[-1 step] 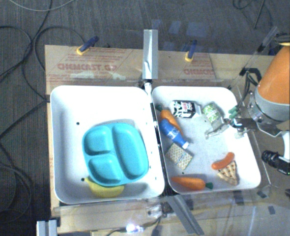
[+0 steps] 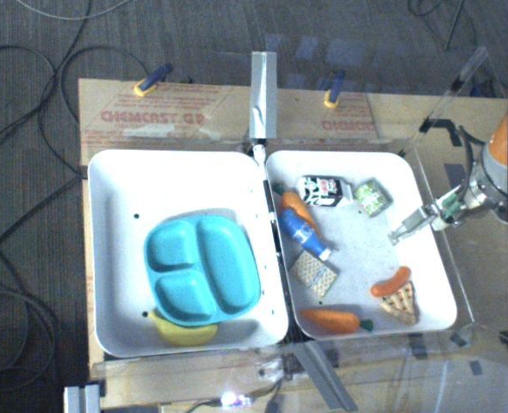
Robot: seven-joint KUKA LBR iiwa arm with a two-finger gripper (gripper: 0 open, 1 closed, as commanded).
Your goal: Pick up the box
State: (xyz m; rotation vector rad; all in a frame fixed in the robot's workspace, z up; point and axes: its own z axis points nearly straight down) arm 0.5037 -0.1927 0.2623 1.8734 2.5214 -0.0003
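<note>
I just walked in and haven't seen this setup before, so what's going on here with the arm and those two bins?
A robot arm reaches in from the right, its tool hovering over the right edge of the right bin. It holds nothing yet. That bin has a black-and-white box, a small green packet, a blue bottle, two carrots, a sausage, a waffle piece and a checkered packet. The left bin holds a blue divided plate lying partly over a banana. The box lies untouched, across the bin from the tool.

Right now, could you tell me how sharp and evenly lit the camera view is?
Camera view: light soft and even, the white bins near overexposed; small items like the box are soft, its print unreadable; the hand is slightly blurred; clear panels show faint reflections at the right.
</note>
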